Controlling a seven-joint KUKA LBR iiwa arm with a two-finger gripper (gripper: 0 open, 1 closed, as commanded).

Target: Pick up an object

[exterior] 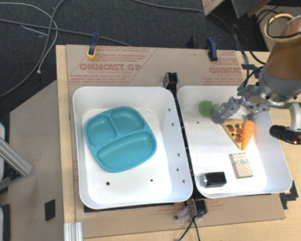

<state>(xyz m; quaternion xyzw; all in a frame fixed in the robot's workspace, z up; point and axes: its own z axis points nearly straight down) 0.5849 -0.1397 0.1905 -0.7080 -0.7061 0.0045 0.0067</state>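
The arm (286,59) reaches in from the right over the right bin (271,185), its claw (231,109) low at the bin's upper middle, just beside the green ball (206,108). Whether the claw is clenched or released, I cannot tell; the grey parts blur together down there, and nothing can be made out between them. The green ball sits on the bin floor just left of the claw, close enough that contact cannot be judged. Just right and below, the pizza slice (234,131) lies flat, and the carrot (247,133) lies against its right edge, orange and tilted, top end up by the wrist. Further down the same bin there is a patterned card (241,165), and below and left of it a black block (213,179) near the front wall. Over in the left bin (90,99), the teal plate (120,138) with three compartments lies alone, well apart from the arm. Both bins sit side by side on the desk (70,64).
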